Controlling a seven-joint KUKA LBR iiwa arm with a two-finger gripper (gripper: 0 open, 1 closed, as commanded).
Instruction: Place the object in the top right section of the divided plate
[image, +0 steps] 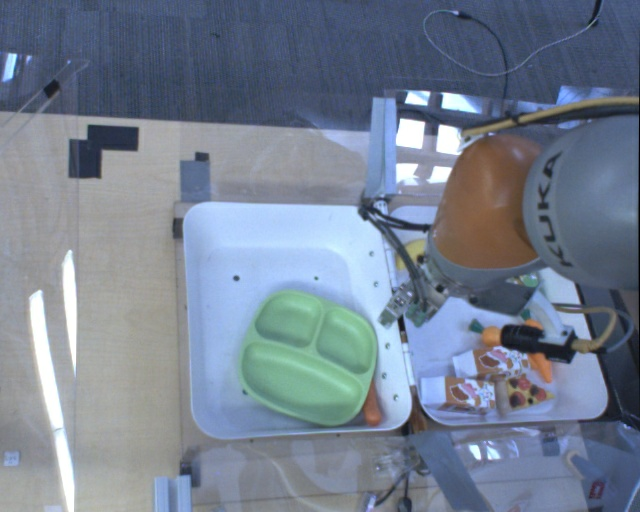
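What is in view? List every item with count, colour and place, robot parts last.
Divided plate: one, green, three sections, in the left bin.
Left bin: one, white, centre of the bench.
Right bin: one, white, beside the left bin, partly under the arm.
Orange object: one, by the plate's lower right edge in the left bin; kind unclear.
Small food-like items: several, orange, white and red, in the right bin.
Black tape marks: dark, upper left of the bench.
Arm: one, grey with an orange band, above the right bin.
Gripper: one, over the bins' shared edge.
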